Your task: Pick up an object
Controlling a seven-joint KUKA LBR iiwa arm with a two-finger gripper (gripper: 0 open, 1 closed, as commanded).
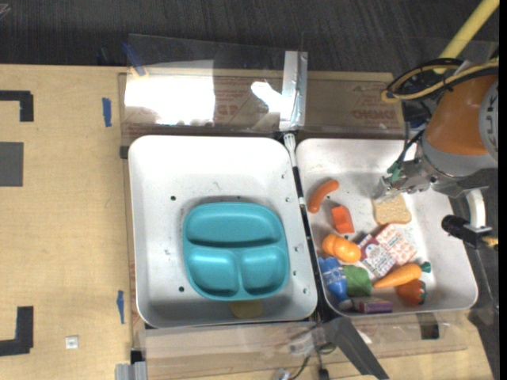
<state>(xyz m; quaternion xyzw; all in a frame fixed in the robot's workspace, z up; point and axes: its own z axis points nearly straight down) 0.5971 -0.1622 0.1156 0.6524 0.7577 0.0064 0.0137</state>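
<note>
The right bin (348,155) holds a pile of toy food. A tan bread slice (392,210) lies near its middle right. An orange sausage (322,195) and a small orange block (342,218) lie to the left of the bread. Toward the front are an orange fruit (341,249), a pink-and-white packet (388,250), a carrot (398,275), a blue item (333,278), a green item (356,279) and a red piece (410,293). My gripper (398,180) hangs just above the bread's far edge, below the arm's orange band (463,125).
In the left bin (150,172) lies a teal divided plate (234,248). A clear plastic sheet (214,93) stands behind that bin. A thin wall divides the two bins. Yellow and black cables (420,81) loop above the arm at the back right.
</note>
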